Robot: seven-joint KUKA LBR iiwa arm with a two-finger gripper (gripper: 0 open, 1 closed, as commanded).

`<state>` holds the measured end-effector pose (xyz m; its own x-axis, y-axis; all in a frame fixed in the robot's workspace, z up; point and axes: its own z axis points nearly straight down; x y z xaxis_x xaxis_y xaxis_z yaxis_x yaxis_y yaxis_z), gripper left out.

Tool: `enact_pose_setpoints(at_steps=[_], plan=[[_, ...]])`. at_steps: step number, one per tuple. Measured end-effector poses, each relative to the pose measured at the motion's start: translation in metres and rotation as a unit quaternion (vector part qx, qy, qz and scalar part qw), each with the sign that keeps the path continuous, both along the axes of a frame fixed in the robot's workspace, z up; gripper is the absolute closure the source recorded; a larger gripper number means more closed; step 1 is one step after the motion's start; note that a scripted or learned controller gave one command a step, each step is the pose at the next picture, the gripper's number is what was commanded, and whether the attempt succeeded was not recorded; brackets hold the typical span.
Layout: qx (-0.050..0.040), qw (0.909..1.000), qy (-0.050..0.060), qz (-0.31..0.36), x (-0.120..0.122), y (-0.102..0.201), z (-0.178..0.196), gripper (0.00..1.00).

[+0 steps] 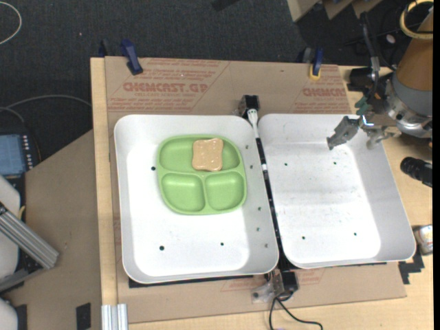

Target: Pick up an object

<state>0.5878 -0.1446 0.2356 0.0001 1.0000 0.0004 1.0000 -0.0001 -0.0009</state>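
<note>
A tan slice of toy bread [207,155] lies in the far compartment of a green divided plate [185,191], which sits in the left white bin [137,239]. My gripper [357,135] hangs over the far right corner of the right white bin [330,218], well to the right of the plate. Its two grey fingers [339,135] stand apart, open, with nothing between them.
Both bins rest on a brown cardboard sheet [172,81] held by blue clamps [130,56] at the far edge. A black bracket [249,104] sits at the far end of the seam between the bins. Cables [282,308] trail off the near edge.
</note>
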Motion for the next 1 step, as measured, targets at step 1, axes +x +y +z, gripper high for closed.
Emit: enact_pose_setpoints(at_steps=[1], plan=[[-0.0018,0.9999,-0.012,0.003,0.0243,0.0542,0.2808,0.00]])
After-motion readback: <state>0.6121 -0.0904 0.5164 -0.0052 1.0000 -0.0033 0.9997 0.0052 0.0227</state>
